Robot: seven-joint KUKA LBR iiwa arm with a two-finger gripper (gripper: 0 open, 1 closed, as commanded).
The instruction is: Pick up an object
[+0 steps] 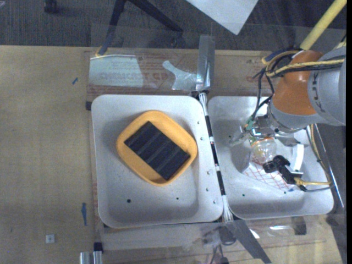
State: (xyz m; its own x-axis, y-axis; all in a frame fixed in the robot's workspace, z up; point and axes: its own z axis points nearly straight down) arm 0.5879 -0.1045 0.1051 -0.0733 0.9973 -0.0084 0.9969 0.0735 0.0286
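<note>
The gripper (259, 140) (grip: cannot tell) hangs over a clear, red-gridded wrapper (259, 171) in the right bin (245, 198).

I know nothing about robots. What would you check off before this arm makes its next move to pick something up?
1. Gripper is over a bin: ok, it is low in the right bin.
2. Something to grab is nearby: ok, a clear thing with red mesh lies just below it.
3. That thing is already gripped: cannot tell.
4. The other object is out of the way: ok, the yellow tray sits in the left bin.
</note>
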